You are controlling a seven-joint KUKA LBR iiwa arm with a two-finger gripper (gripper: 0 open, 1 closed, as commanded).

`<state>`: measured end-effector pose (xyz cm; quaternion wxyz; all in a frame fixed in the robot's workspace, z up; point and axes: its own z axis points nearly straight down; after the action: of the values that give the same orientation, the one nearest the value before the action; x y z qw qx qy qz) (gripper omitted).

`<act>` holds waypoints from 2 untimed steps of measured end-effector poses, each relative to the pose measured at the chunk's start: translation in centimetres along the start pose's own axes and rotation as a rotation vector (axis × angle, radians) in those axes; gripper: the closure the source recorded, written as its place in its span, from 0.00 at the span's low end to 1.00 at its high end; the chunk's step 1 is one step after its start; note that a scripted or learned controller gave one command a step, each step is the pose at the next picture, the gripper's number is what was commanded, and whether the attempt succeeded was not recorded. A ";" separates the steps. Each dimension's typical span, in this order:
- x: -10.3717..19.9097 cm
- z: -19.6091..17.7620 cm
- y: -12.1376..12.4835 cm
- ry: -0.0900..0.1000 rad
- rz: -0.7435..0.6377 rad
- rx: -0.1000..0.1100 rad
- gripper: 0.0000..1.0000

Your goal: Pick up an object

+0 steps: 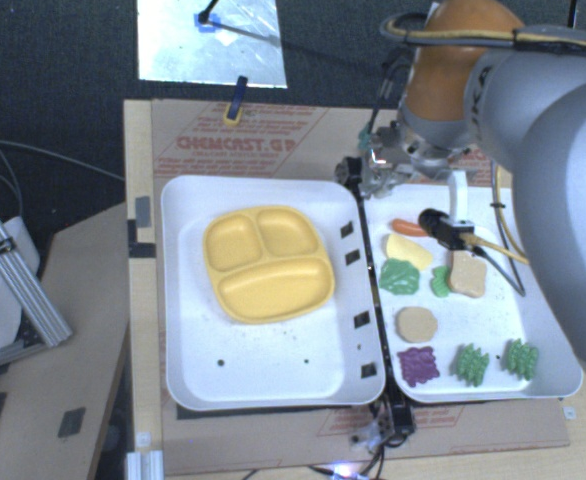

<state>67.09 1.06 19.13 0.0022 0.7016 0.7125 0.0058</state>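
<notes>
Reaching in from the right, the big grey arm hangs over the far end of the bench, with its orange band up high. Two white bins sit side by side below it. The left bin has a yellow plate with three parts. The right bin has all the little toy foods.

The gripper is at the far end, just about over the wall where the two bins meet. It looks dark and mixed up there, so I cannot tell if it is open or shut. I cannot see any toy held in it.

Every toy lies flat on the floor of the right bin. The tan bread slice is near the middle. The round tan cookie is closer to the front. The leafy green piece lies by the wall. Along the front sit the purple bunch, the middle green bunch and the corner green bunch. The yellow piece is just above the leafy one. The orange carrot is nearest the gripper. The small green bit touches the bread.

I think the job is hardly begun. Nothing is lifted yet. The arm has to go down to one toy, grab it and lift it.
</notes>
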 end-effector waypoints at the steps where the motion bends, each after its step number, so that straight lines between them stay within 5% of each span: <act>1: 7.6 0.0 -0.5 -0.001 0.004 0.009 1.00; 2: 12.1 1.4 -2.3 -0.003 0.007 0.012 1.00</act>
<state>64.67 13.11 17.74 -0.0007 0.7042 0.7100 0.0005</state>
